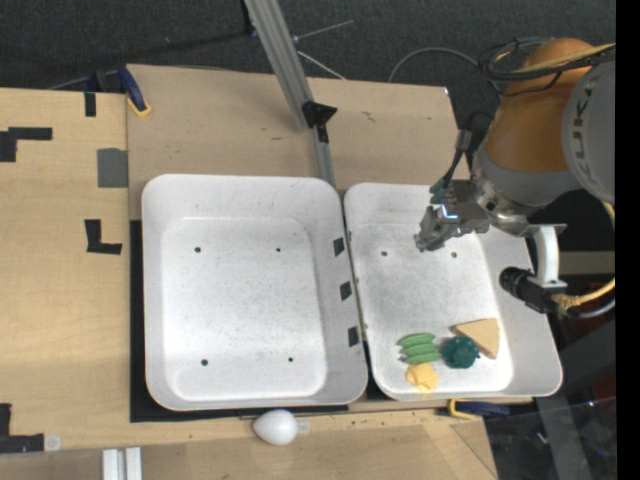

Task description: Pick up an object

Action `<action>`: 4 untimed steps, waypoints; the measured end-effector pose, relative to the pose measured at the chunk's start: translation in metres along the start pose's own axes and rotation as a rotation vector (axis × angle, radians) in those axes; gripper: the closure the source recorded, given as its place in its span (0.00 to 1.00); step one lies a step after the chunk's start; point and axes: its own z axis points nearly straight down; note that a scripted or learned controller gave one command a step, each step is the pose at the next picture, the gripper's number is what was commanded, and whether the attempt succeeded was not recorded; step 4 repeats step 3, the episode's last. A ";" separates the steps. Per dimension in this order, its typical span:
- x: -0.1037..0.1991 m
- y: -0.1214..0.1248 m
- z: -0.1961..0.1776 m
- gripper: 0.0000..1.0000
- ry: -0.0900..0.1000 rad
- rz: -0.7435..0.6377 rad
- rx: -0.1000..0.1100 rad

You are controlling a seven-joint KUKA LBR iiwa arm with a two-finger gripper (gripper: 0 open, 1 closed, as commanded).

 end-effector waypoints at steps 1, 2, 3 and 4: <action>0.057 -0.003 -0.002 1.00 0.000 -0.001 -0.001; 0.114 -0.003 -0.001 1.00 0.000 -0.002 -0.001; 0.161 0.013 0.017 1.00 -0.001 0.000 0.000; 0.161 0.013 0.017 1.00 -0.001 0.000 0.000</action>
